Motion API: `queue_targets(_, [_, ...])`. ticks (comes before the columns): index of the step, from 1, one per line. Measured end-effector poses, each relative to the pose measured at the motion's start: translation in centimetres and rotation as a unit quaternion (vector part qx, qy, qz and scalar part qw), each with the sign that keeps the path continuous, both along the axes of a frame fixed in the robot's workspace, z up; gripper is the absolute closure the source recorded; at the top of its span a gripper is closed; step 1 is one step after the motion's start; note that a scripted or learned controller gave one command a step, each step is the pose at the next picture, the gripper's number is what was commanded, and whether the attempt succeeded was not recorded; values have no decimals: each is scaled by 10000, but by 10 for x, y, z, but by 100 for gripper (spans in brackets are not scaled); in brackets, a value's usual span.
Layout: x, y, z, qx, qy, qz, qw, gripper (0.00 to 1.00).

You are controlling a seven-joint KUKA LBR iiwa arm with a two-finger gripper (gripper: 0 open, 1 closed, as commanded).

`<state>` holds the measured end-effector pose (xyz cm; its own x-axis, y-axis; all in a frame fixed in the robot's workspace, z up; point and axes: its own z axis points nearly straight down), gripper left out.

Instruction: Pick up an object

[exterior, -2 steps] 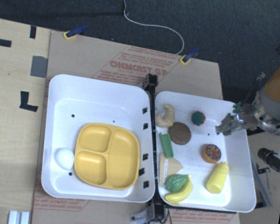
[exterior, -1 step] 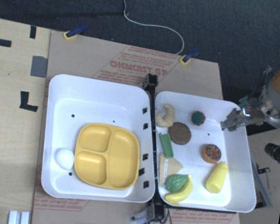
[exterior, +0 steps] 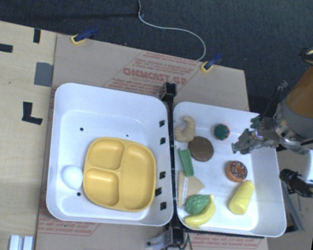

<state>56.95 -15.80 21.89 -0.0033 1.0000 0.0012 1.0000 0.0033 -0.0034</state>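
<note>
My gripper [exterior: 243, 145] hangs over the right bin [exterior: 258, 226], near its upper right part, with nothing visibly between its fingers. Just below it lies an orange-brown doughnut [exterior: 236, 171]. A dark green round piece [exterior: 221, 132] sits to its left, with a brown disc [exterior: 201, 148] and a beige knobbly piece [exterior: 186, 129] farther left. A yellow block [exterior: 241, 197] lies lower right. A green stick [exterior: 186, 162], a pale wedge [exterior: 194, 186], a green leafy piece [exterior: 196, 203] and a banana [exterior: 201, 215] lie along the bin's left and bottom.
The left bin [exterior: 71, 108] holds a yellow divided plate [exterior: 120, 174] and a white ball [exterior: 72, 176]. A black divider clip runs between the bins. The arm enters from the right edge. Cardboard lies beneath both bins.
</note>
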Motion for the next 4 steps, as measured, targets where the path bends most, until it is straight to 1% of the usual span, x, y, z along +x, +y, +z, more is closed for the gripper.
queue_targets(1, [-33, 46, 12, 2, 2, 3, 10000, 100])
queue_targets(2, [-60, 83, 6, 1, 9, 0, 10000, 100])
queue_targets(3, [-55, 69, -3, -9, 1, -17, 10000, 100])
queue_targets(4, [-58, 62, 6, -5, -8, -12, 10000, 100])
